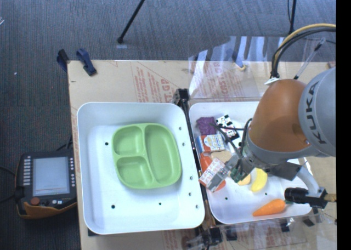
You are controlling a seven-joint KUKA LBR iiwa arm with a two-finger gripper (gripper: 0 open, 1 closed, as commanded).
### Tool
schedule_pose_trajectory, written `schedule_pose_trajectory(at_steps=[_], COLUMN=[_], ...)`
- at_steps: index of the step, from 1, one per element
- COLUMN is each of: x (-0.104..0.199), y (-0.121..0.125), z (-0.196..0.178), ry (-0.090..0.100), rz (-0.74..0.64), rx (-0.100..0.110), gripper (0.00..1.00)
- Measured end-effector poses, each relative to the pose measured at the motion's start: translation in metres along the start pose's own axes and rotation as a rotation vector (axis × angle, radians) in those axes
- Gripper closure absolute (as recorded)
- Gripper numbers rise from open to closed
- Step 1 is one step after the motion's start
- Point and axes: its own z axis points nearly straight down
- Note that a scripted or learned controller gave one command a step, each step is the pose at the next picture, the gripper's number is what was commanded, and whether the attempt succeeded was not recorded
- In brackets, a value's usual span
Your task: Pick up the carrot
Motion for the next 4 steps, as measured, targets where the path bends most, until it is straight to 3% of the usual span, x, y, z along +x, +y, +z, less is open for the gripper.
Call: schedule_pose_trajectory(at_steps=[1, 2, 3, 4], x=[-0.037, -0.029, 0.015, -0.037], y=[-0.034, -0.013, 0.004, -0.029], z=[0.000, -0.033, 0.001, -0.018], ry=[-0.001, -0.001, 0.002, -0.002], rz=[0.113, 0.361, 0.623, 0.467], rx=[-0.002, -0.002, 0.002, -0.002], gripper=[1.00, 1.00, 1.00, 1.00])
